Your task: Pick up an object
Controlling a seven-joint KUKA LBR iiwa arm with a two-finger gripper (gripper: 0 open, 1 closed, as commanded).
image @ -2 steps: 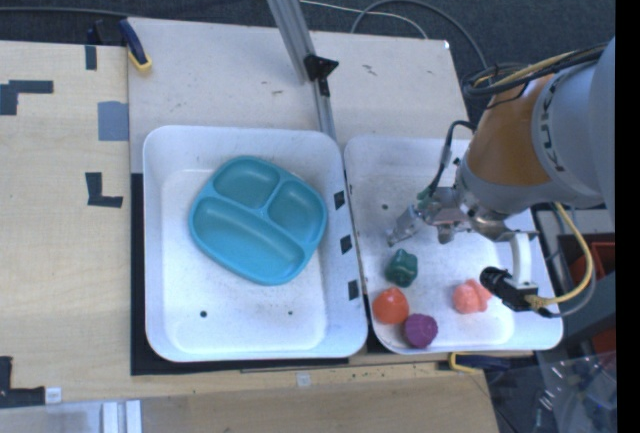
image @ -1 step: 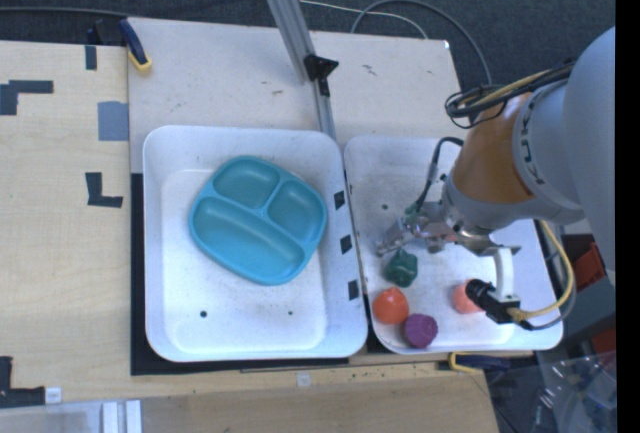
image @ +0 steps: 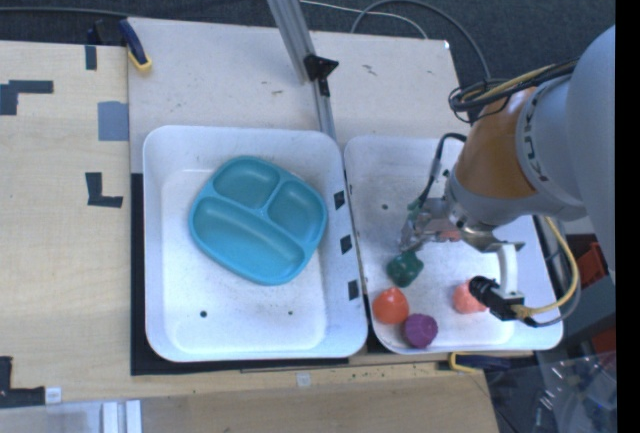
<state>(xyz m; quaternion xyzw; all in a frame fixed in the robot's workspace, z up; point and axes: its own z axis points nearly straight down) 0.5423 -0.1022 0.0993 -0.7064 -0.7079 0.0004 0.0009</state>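
Fingers (image: 412,239) of the arm's grasping end point down into the right bin, just above a dark green object; whether they are spread or closed cannot be told, since the wrist hides most of them.

Largest in view is the worktop (image: 60,221), pale wood with a few grey and dark tape marks on its left part (no readable writing on any of them, nor on anything else). On it sit the two white bins, side by side and touching along their inner rims. The left bin (image: 165,321) carries a light blue divided plate (image: 258,218), lying flat and turned at a slant, with three compartments. The right bin (image: 375,171) is mostly covered by the grey arm (image: 560,136) and its orange band (image: 492,156), reaching in from the right.

Near the front of the right bin lie the small things. The dark green object (image: 404,269) rests directly below the fingers. Just in front of it is an orange-red ball (image: 390,305), and beside that a purple ball (image: 420,329), the two nearly touching. An orange piece (image: 466,298) lies further right, partly hidden by a black part of the wrist.
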